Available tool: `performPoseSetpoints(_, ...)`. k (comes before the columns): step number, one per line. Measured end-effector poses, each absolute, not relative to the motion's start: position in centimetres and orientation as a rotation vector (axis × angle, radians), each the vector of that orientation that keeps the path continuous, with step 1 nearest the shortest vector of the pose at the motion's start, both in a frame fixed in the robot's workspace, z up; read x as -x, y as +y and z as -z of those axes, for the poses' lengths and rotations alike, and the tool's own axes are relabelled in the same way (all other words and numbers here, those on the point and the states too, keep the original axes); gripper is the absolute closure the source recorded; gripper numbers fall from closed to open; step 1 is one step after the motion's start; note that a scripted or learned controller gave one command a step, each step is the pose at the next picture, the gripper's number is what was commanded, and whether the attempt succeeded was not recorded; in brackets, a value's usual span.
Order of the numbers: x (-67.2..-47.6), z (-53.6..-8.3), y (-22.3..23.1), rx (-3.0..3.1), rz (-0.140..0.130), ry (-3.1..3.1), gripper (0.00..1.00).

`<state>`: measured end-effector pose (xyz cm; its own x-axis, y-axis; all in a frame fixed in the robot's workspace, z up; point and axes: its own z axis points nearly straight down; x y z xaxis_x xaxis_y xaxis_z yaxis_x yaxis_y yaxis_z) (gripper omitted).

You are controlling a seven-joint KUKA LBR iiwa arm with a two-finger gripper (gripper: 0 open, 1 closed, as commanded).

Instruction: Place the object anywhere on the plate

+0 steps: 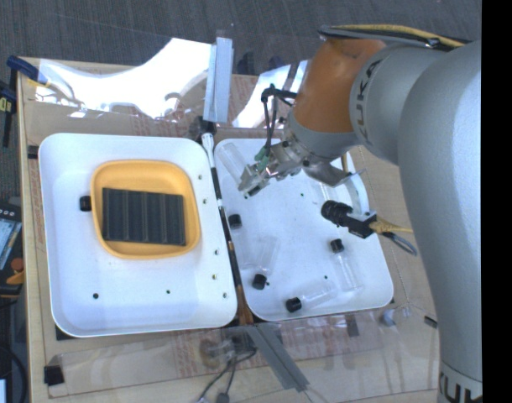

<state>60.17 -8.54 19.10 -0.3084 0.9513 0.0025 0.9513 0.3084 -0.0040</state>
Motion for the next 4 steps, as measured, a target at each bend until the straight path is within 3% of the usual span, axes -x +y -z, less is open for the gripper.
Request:
performPoseSetpoints(1,-64.2,-19.2,-2.1,1.604,0.001,-2.701,1.00)
performPoseSetpoints(2,-64.2,-19.2,-2.1,1.604,0.001,-2.702,0.00)
performPoseSetpoints(3,-60.7,-19.2,-5.8,1.574,-0.002,-2.716,0.00)
performPoseSetpoints(4,-65.7,-21.5,-7.5,1.404,0.000,-2.812,0.00)
